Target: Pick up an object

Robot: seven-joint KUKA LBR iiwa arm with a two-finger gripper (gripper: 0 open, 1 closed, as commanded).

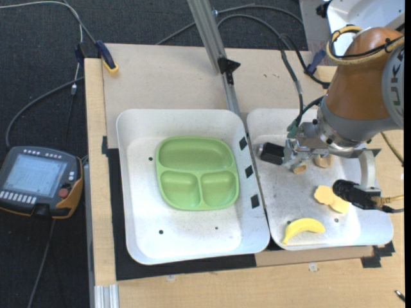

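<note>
Left bin [138,191]: green tray [196,173], centred. Right bin [273,233]: my jaws [297,159] are low at its far left; whether released or clenched, I cannot tell. Right of them, a tan piece [321,161]. Near side: banana [304,228], yellow piece [331,197].

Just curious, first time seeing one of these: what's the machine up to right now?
Pincer low in right bin, grip unclear. Banana, yellow piece loose nearby. Green tray in left bin.

Probably a lab — teach pendant [40,181], cables [45,101]
</note>
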